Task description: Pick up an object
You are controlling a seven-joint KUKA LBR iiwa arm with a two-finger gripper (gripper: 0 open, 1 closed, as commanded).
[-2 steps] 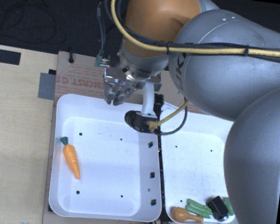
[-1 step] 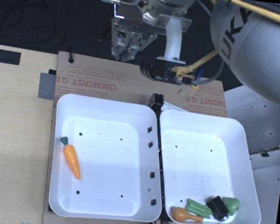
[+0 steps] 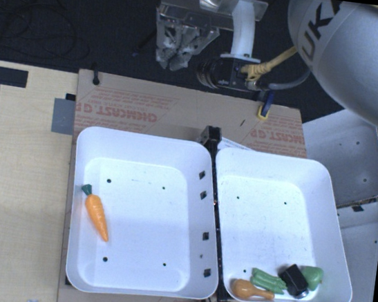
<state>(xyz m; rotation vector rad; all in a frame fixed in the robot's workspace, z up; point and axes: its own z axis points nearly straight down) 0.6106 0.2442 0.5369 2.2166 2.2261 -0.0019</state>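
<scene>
The pincer [image 3: 183, 41] hangs high at the top of the view, over the dark area behind the worktop [image 3: 11, 177], and it is well apart from both bins. It carries nothing that I can see; the fingers point down in a grey cluster, and I cannot tell if they stand wide or narrow. Any object for the task lies toward the near side of the view from the pincer, so the coming move must bring the arm [image 3: 357, 45] forward and down. The left bin [image 3: 147, 151] holds one thing, an orange carrot [image 3: 97, 215] with a small green top, close to the bin's left wall. Its long axis runs at a slant, the green end toward the far left and the tip toward the near right. It lies alone with free floor around it, so I judge it the easier thing to take, with the fingers set across its long axis. The right bin [image 3: 277, 170] holds a small group in its near right corner: a green pod [image 3: 268, 280], an orange pear-shaped piece [image 3: 251, 290], a black block [image 3: 294, 279] and a green rounded piece [image 3: 312, 274]. These touch or nearly touch each other and sit against the wall, which could hinder a clean grip there.
</scene>
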